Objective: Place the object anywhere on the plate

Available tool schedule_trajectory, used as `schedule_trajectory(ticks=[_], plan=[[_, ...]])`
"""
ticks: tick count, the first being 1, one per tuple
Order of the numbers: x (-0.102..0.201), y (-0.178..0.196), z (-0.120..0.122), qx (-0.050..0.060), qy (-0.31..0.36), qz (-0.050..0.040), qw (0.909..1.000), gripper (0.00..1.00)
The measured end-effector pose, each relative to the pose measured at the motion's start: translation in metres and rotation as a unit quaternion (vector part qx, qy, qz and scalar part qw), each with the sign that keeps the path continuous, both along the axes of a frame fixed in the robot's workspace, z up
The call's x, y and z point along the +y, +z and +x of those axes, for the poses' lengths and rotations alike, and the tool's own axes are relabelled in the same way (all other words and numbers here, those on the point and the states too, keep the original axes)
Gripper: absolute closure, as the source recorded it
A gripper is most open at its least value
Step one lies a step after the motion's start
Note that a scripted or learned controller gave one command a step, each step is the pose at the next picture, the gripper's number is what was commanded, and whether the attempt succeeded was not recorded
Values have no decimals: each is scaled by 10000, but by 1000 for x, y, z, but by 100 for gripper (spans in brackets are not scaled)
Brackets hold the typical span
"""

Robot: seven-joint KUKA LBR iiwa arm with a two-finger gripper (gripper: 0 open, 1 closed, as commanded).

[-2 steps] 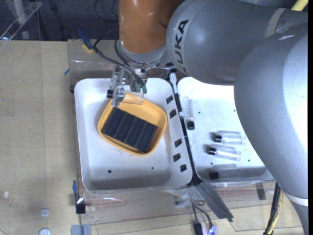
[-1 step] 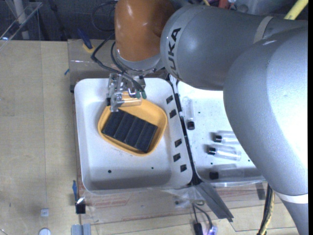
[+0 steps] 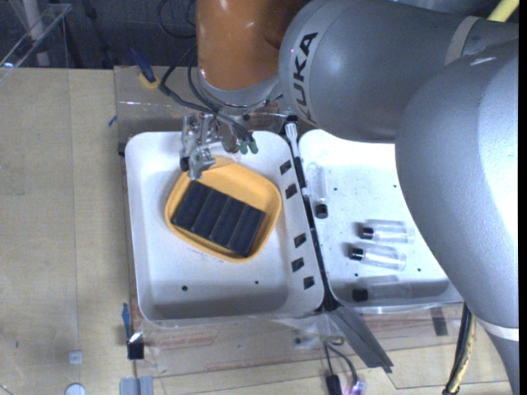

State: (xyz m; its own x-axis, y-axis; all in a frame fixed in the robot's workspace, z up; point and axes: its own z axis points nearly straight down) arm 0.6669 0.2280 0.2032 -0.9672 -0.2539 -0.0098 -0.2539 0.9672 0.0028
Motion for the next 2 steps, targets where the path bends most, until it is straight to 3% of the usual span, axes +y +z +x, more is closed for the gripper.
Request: schedule_trajectory(ticks=[1,2], plan=[[-1,31,0,-7,985,-4,9951,100],[0,-29,-1,28,1460,-17,9893,100]])
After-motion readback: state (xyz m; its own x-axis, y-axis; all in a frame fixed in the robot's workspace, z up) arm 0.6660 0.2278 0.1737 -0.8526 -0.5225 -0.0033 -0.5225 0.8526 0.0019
